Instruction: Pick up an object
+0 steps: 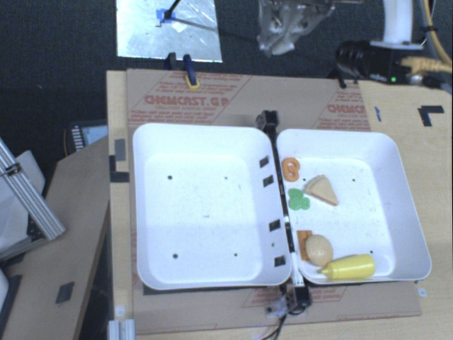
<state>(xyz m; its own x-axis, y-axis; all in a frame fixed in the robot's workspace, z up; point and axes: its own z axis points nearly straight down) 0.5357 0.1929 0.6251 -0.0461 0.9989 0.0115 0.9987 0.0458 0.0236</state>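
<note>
The right bin (382,190) holds several small objects along its left side. An orange ring-shaped piece (291,167) lies near the top, with a tan wedge (322,190) and a green leafy piece (299,200) just below it. Lower down are an orange cracker (304,240), a beige egg-shaped lump (319,248) and a yellow bottle (349,266) lying on its side against the front wall. My gripper (279,30) hangs high beyond the back edge of the bench, well away from both bins, with nothing seen in it.
The left bin (202,204) sits beside the right one, with black clips (269,122) along their shared edge. A yellow-and-blue clamp (190,73) grips the board's back edge. A shiny metal sheet (168,20) lies behind it.
</note>
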